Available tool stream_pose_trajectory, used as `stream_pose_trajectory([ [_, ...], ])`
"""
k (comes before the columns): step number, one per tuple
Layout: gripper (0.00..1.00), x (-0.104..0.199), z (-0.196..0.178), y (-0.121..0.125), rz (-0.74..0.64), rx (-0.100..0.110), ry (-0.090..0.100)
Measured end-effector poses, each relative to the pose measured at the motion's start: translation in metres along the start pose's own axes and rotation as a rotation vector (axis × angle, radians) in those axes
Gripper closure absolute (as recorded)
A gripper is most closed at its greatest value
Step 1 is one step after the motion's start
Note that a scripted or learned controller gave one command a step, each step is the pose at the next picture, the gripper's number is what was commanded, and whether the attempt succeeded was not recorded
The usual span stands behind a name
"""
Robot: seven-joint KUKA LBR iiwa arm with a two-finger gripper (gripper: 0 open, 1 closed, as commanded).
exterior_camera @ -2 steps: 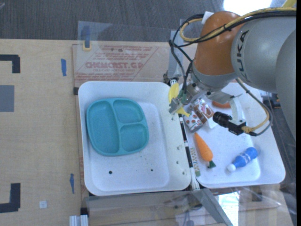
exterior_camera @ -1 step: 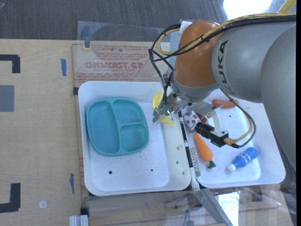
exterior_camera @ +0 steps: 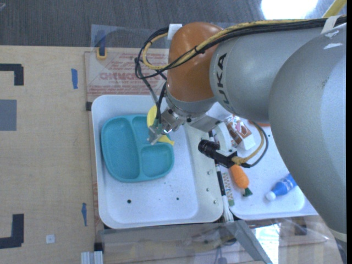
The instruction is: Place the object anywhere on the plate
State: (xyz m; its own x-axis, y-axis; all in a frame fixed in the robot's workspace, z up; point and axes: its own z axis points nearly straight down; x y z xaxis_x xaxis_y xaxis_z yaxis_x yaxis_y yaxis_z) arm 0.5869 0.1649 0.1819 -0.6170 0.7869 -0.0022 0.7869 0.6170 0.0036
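The grey arm (exterior_camera: 275,87) reaches in from the right of the camera view, its orange band (exterior_camera: 190,59) bulking over the back edge of the left bin (exterior_camera: 148,202). Below the band the gripper (exterior_camera: 159,132) points down over the right rim of the blue plate (exterior_camera: 136,148), a sectioned dish with three compartments that lies in the left half of that bin. A yellow object (exterior_camera: 152,116) shows just at the gripper, one part above it near the plate's upper right corner and a smaller yellow bit at the lower side of the tip, over the plate's rim. It appears to sit between the fingers, though the tip is small and partly hidden by the wrist, so a firm grip cannot be confirmed; whether the fingers are open or closed on it cannot be told. Black and yellow cables (exterior_camera: 148,59) loop from the wrist. In the right bin (exterior_camera: 275,210) lie an orange carrot toy (exterior_camera: 240,178), a blue and white bottle (exterior_camera: 280,187) and a small red and white packet (exterior_camera: 240,132), all well apart from the plate. Both bins rest on the light wooden surface (exterior_camera: 44,164), which bears black corner marks and blue tape.
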Motion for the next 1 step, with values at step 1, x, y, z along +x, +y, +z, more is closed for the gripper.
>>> stream_pose_trajectory([
  [1,0.00,-0.0002,-0.0002,0.0000,0.000,0.000,0.000],
])
